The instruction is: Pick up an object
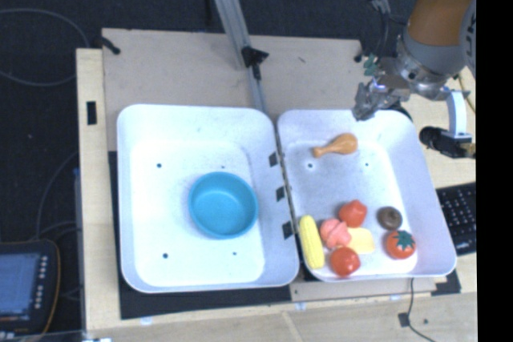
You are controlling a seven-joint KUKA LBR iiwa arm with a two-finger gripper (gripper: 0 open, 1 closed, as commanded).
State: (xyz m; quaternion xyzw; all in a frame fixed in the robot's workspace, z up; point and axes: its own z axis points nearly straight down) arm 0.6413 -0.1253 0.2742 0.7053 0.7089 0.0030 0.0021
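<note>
So the toy drumstick [337, 146] is lying on its side in the upper part of the right bin [405, 160], on its own, well apart from the cluster at the bin's near edge: a corn cob [311, 242], a pink piece [335, 233], two red tomatoes [352, 213] [345, 261], a yellow block [362, 241], a brown round thing [389, 217] and a strawberry [400, 244]. The end effector [369, 104] hangs over the bin's top rim, up and right of the drumstick, with nothing visibly in it, and honestly I can't tell its state. The left bin [144, 140] on the tabletop [176, 68] has a blue bowl [223, 204] sitting upright.
</note>
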